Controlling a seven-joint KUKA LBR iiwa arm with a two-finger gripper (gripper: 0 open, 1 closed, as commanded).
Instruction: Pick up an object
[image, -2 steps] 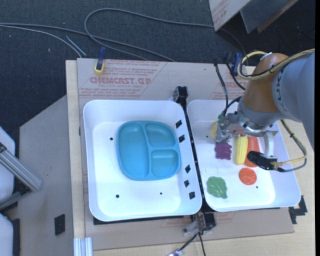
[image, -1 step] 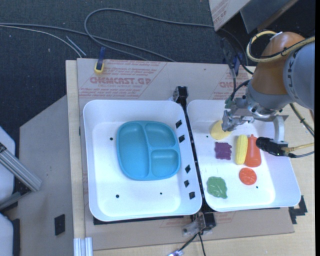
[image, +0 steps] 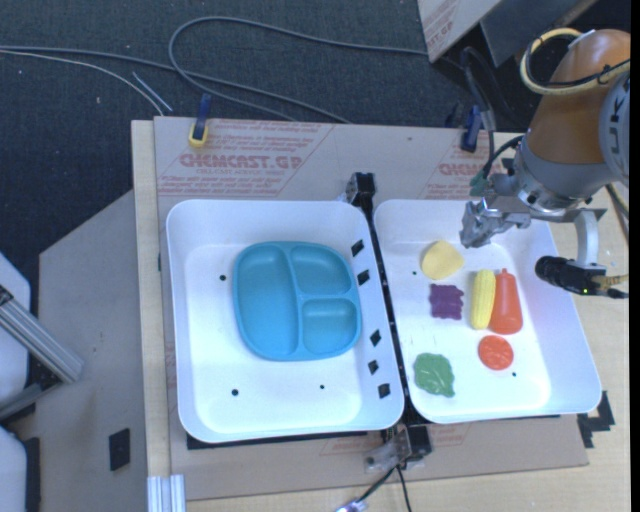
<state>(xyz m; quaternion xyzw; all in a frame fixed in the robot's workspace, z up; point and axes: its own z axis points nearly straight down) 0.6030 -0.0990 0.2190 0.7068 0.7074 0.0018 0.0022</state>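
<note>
The end effector (image: 478, 228) is hovering in the right bin (image: 575, 385), just beside the yellow toy (image: 441, 260), and its grip state is not clear.

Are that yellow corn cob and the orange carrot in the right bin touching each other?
Touching. The camera view shows the corn cob lying lengthwise against the carrot, their long sides meeting with no white bin floor visible between them.

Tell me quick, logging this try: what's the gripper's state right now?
Gripper: state cannot be told; it hovers just above the yellow lemon-like piece in the right bin.
</note>
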